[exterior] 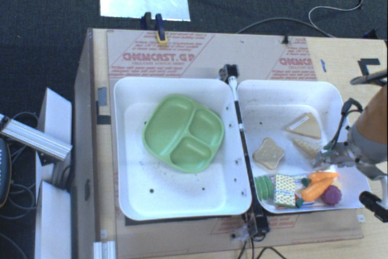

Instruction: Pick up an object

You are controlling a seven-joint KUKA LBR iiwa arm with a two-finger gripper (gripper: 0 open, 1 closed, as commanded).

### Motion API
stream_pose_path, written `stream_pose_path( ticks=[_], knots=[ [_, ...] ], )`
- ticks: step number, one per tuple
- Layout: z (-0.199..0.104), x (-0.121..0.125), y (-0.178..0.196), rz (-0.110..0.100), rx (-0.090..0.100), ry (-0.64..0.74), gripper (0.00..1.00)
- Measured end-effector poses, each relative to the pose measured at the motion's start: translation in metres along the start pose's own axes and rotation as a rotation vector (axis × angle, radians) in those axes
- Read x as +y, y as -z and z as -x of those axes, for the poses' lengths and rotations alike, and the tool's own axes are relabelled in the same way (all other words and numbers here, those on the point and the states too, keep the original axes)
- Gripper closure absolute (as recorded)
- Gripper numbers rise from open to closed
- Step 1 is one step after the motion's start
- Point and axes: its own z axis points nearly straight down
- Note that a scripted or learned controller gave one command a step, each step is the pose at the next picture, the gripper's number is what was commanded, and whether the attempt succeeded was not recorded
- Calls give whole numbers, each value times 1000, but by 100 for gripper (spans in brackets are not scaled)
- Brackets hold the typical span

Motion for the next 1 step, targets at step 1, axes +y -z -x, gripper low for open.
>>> stream_pose_path(
  ticks=[1],
  knots=[
    [0,0,0,0,0,0,0]
  ],
)
